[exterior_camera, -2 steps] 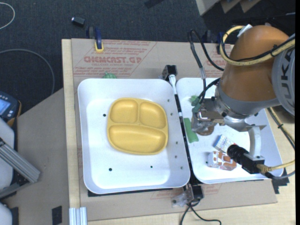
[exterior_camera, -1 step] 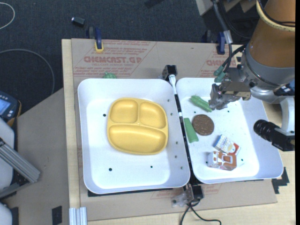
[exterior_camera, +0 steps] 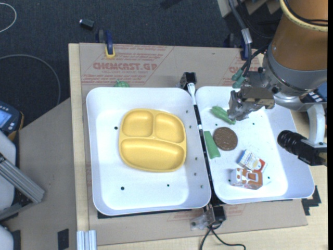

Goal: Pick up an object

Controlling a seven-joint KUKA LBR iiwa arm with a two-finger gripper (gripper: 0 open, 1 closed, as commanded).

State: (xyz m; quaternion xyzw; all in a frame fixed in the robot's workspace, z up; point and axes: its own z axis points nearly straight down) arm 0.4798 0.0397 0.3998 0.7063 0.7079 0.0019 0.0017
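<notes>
My gripper (exterior_camera: 234, 113) hangs low over the upper left part of the right bin (exterior_camera: 283, 155), right at a green strip (exterior_camera: 220, 113) that lies beneath its tip. A brown round disc (exterior_camera: 226, 138) lies just below it. Another green stick (exterior_camera: 210, 144) rests against the bin's left wall. A crumpled red and white packet (exterior_camera: 249, 172) sits toward the bin's front. The fingers' state is hidden by the gripper body.
The left bin (exterior_camera: 104, 155) holds a yellow divided tray (exterior_camera: 153, 139). Both bins stand on a cardboard sheet (exterior_camera: 130, 61). A black cylindrical part (exterior_camera: 294, 142) juts in at the right bin's right edge.
</notes>
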